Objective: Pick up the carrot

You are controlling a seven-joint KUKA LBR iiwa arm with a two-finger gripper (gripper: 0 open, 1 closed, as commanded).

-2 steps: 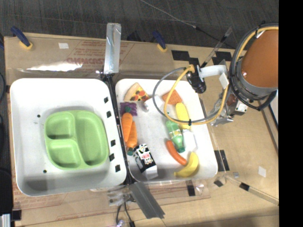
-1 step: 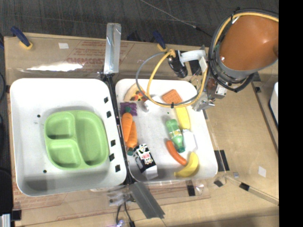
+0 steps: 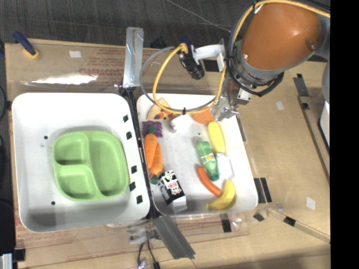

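One orange carrot (image 3: 152, 153) lies along the right bin's (image 3: 247, 175) left wall.

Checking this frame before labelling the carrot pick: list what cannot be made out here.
- Gripper: in the camera view the arm's wrist hangs over it, so whether it is open or shut is unclear.
- Orange item at the right bin's far wall: partly under the gripper, identity unclear.
- Small items in that bin's far left corner: too small and crowded to name.
- Carrot: plainly seen by the left wall, untouched.
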